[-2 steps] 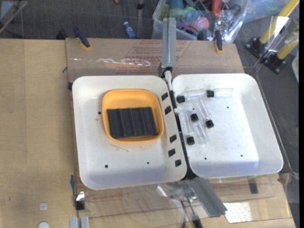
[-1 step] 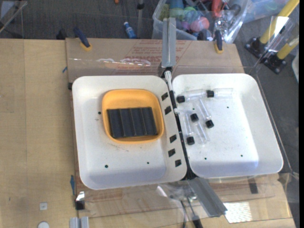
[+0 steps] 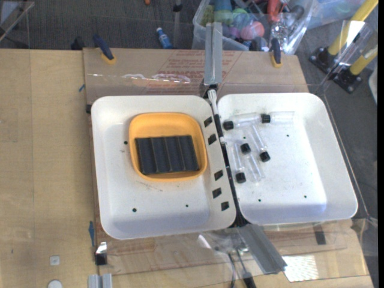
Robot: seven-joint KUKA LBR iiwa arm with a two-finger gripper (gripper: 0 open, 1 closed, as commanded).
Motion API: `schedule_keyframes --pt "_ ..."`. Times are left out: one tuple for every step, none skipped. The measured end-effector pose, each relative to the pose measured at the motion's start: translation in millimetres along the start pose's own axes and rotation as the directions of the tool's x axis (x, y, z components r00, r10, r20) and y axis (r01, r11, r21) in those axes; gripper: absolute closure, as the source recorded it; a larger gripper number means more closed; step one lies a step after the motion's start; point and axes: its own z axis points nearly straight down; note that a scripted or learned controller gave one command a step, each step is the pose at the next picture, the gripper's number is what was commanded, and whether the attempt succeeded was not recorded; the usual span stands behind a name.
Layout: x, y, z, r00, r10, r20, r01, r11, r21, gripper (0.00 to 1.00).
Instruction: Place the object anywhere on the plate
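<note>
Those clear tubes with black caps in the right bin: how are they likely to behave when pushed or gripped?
The clear tubes look round and slender, so a push would probably roll them across the flat right bin. Their smooth, see-through walls suggest a slippery, light thing. Several lie close together, so nudging one would likely shift its neighbours.

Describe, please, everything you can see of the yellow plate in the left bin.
The plate is a shallow, rounded-square dish, orange-yellow, plastic by its look, with a raised rim. It lies flat and upright on the floor of the left bin, toward its rear middle. A dark ribbed block rests inside it, covering most of its floor.
</note>
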Motion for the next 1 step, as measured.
schedule_keyframes --pt "0.4 0.4 -0.1 0.998 -0.061 0.000 0.061 0.998 0.000 1.00"
